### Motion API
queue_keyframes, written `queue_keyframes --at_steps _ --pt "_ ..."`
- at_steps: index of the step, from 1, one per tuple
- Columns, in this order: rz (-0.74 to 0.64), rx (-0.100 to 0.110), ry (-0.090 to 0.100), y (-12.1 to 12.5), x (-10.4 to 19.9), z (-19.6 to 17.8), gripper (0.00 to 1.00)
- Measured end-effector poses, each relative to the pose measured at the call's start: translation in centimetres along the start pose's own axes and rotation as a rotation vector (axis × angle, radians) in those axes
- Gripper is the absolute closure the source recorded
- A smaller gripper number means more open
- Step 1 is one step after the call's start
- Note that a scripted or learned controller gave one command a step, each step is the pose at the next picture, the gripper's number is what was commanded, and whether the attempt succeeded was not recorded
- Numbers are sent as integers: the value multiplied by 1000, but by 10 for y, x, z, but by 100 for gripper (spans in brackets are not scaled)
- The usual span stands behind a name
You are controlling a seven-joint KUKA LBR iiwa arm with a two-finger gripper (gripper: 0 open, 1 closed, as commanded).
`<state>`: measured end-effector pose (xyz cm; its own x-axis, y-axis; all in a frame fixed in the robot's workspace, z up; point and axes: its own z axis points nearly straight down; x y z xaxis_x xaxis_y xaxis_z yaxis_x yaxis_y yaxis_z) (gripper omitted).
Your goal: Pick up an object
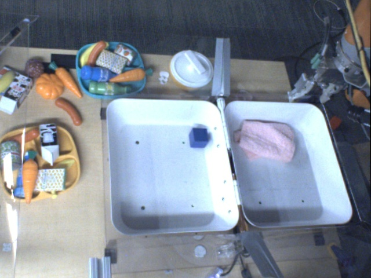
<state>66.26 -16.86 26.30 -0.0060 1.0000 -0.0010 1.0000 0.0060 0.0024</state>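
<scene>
- The blue cube sits in the left bin, close to the divider between the two bins and toward that bin's far side.
- A folded pink cloth lies in the right bin, just across the divider from the blue cube.
- The gripper hangs beyond the right bin's far right corner, well apart from the blue cube; whether it is apart or together, I cannot tell.
- A white lidded bowl stands on the bench beyond the blue cube.

Wooden bench bears two white bins, toy-food trays
</scene>
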Motion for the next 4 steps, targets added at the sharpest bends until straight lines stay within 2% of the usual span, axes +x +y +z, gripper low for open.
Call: queue_keyframes --at_steps 1,2,3,4 --pt "-222 0 1 -14 9 136 0" --pt "-364 -13 -4 -29 -7 170 0" --pt "-365 -22 -5 -26 -6 157 100" --pt "-365 -4 0 5 49 98 100"
